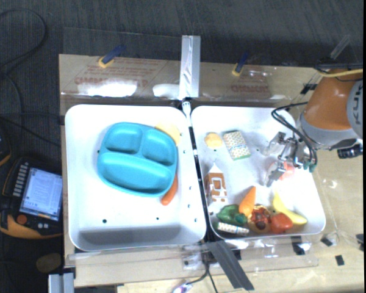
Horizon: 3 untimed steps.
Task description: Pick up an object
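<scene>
The claw point(287, 159) sits low in the right bin point(256, 116), near its right wall; whether it's spread or pressed together can't be told, too blurred. A small red/pink bit shows right at its tip, but no grip is visible. Most objs crowd the front corner: banana point(288, 210), carrot point(248, 199), tomato point(279, 222), green veg point(229, 213). Risks: claw closes on nothing, or descends onto bare floor w/ the pile well apart from it.
</scene>
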Each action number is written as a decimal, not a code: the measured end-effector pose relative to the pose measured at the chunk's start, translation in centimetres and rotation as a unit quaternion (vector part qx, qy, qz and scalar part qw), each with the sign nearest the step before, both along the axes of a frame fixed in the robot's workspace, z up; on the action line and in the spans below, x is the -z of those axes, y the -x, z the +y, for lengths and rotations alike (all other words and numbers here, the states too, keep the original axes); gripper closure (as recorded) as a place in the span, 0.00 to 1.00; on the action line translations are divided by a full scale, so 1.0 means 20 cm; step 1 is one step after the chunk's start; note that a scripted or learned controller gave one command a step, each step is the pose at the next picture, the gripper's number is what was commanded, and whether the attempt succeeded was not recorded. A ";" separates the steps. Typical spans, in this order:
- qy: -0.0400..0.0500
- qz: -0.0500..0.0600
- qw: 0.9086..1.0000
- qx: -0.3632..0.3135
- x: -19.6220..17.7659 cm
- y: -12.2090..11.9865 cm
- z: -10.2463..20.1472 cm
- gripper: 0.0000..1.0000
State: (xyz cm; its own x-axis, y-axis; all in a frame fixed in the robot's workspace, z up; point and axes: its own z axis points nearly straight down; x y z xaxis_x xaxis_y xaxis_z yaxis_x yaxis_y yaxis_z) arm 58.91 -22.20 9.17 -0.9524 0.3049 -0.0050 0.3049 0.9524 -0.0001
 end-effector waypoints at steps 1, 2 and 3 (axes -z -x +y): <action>0.000 -0.004 0.994 0.106 0.01 -0.25 0.16 0.00; -0.001 -0.002 0.941 0.339 0.02 -0.33 0.26 0.00; -0.001 0.000 0.887 0.461 0.02 -0.40 0.22 0.00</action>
